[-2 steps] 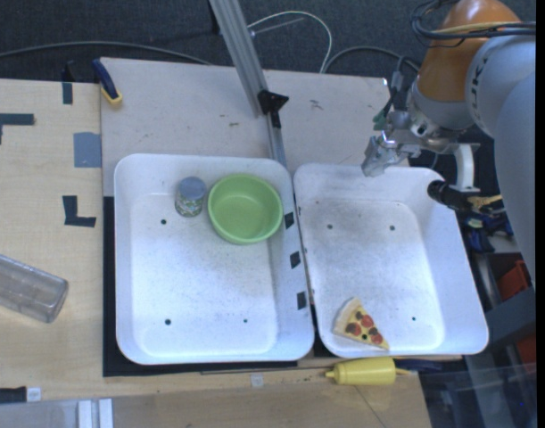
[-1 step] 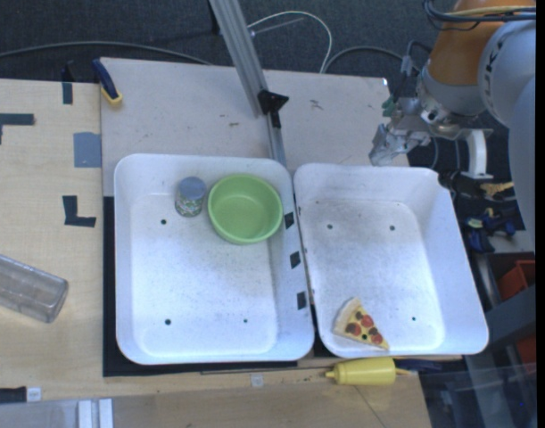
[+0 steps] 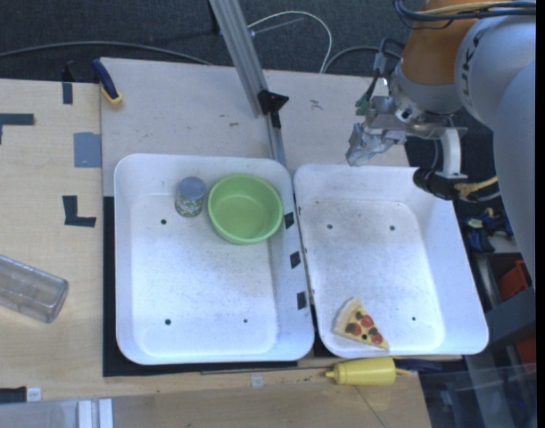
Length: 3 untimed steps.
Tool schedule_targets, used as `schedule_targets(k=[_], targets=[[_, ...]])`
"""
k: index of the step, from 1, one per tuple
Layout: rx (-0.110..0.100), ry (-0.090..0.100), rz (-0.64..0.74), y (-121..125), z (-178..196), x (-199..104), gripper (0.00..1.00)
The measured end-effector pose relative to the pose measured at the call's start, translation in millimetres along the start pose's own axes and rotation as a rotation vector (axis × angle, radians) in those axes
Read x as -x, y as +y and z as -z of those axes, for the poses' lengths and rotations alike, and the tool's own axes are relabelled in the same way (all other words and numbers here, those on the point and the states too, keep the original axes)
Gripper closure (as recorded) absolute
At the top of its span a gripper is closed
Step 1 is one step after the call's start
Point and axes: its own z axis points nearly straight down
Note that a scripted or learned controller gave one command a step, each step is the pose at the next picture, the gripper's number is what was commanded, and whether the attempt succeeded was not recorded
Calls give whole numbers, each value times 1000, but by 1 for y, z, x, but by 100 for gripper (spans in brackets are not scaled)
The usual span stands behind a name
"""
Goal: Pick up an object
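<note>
A green bowl (image 3: 245, 208) sits in the far part of the left bin (image 3: 129, 266), with a small grey-lidded jar (image 3: 190, 196) just to its left. A pizza slice toy (image 3: 359, 324) lies in the near part of the right bin (image 3: 450, 266). My gripper (image 3: 361, 148) hangs above the far edge of the right bin, well away from all three objects. Nothing shows between its fingers.
A yellow mustard bottle (image 3: 366, 371) lies on the bench in front of the right bin. A clear plastic container (image 3: 20, 285) rests at the far left. A slanted metal post (image 3: 245, 52) stands behind the bins, and cables run behind it.
</note>
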Motion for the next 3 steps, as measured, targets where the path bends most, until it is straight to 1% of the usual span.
schedule_targets(k=[1, 2, 3], targets=[[-2, 1, 2, 4, -7, -61, 100], [0, 1, 1, 2, 4, -114, 100], [-3, 0, 0, -12, 3, -163, 100]])
